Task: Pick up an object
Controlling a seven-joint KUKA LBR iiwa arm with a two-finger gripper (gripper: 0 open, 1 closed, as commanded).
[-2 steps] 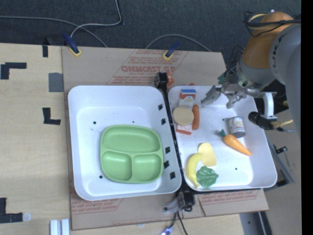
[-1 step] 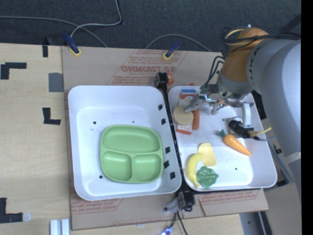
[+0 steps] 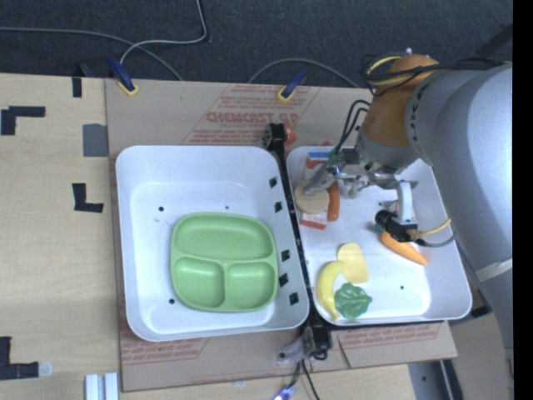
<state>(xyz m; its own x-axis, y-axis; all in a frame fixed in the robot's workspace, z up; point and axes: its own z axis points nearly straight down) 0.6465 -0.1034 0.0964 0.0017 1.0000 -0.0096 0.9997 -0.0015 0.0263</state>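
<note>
My gripper (image 3: pixel 323 179) hangs low over the back left part of the right bin (image 3: pixel 433 294). Directly beneath it lie a round beige piece (image 3: pixel 311 201) and an orange-red stick (image 3: pixel 333 204), both partly covered by the gripper. I cannot see anything held. An orange carrot (image 3: pixel 406 250) lies to the right. Toward the front of this bin are a yellow banana (image 3: pixel 326 283), a pale yellow piece (image 3: pixel 353 263) and a green leafy piece (image 3: pixel 353 300).
The left bin (image 3: pixel 141 182) holds a green divided plate (image 3: pixel 223 261). A blue and red flat item (image 3: pixel 319 153) lies against the right bin's back wall. The grey arm (image 3: pixel 466 148) covers that bin's back right corner. A black divider (image 3: pixel 287 215) separates the bins.
</note>
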